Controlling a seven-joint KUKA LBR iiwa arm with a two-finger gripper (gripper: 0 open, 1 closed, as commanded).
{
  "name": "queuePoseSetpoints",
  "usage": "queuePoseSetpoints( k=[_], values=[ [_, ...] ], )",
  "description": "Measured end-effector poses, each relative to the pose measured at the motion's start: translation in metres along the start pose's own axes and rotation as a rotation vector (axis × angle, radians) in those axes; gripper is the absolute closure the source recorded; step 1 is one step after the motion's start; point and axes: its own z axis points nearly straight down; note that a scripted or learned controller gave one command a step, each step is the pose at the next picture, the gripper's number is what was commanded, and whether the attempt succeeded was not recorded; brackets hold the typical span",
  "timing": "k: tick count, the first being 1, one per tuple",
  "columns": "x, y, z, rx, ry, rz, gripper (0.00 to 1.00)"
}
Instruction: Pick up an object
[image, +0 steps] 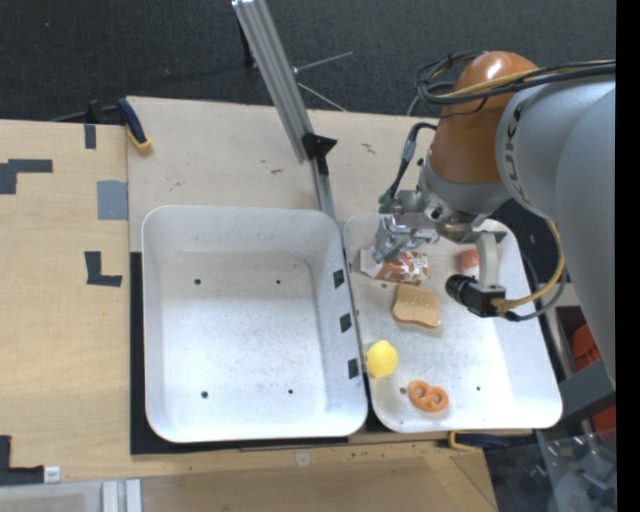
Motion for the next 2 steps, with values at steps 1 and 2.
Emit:
queuePoseSetpoints(
  k=[1,2],
  values=[
    [0.048,0.015,0.0,0.0,0.0,0.0,1.0],
    [0.108,0.019,0.006,0.001,-0.001,-0.001,1.0]
  ],
)
